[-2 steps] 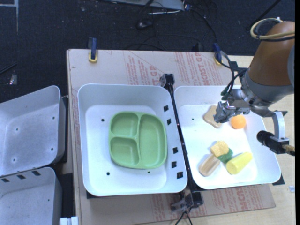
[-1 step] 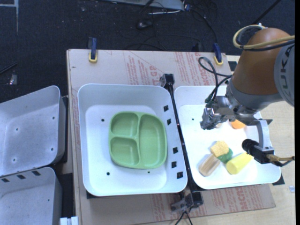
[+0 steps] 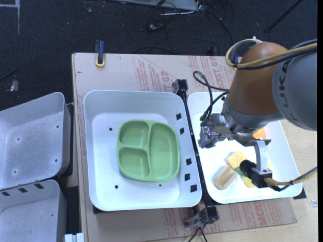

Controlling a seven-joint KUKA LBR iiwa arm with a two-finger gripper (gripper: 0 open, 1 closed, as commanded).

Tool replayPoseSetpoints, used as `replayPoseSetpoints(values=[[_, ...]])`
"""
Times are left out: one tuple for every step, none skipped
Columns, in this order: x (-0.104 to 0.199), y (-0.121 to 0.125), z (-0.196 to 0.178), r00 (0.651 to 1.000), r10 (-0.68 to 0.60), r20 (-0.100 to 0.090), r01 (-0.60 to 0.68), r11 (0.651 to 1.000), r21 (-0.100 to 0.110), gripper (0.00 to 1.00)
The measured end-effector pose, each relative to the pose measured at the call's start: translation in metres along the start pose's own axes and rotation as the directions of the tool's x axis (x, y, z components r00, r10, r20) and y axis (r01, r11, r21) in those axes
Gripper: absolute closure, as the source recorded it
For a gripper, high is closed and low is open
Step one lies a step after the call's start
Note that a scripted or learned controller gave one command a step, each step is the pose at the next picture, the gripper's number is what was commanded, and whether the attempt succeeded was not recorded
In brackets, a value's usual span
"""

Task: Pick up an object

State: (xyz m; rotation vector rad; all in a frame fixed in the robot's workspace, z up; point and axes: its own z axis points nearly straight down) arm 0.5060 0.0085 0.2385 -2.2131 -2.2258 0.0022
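A green divided plate (image 3: 149, 150) lies at the centre of the left bin (image 3: 91, 135), well apart from the gripper (image 3: 207, 137). The gripper hangs over the 9 o'clock edge of the right bin (image 3: 282, 158), close to the wall between the two bins. Whether it is spread or pressed together cannot be told from this angle, and nothing is seen in its grasp. The likeliest targets lie toward 5 o'clock from it: a tan block (image 3: 225, 177) at the bin's 6 o'clock, a yellow piece (image 3: 234, 160) touching the block at its 1 o'clock, and an orange scrap (image 3: 259, 133) near the bin's centre, half hidden under the wrist. For a clean pick, the gripper would do best to shift toward 5 o'clock, centre over the tan block, turn to span its narrow width, and come down on the end away from the yellow piece so that one thing alone is taken. Descending where it hangs now risks striking the bin wall. The arm (image 3: 262, 84) reaches in from 3 o'clock, its orange band arched high over the bin's 12 o'clock half and its wrist bent down toward the floor of the bin.
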Motion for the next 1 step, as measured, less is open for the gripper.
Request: replayPoseSetpoints(values=[[0.0604,-0.0141,-0.003,1.0,-0.003,-0.001,0.003,1.0,-0.001,1.0]])
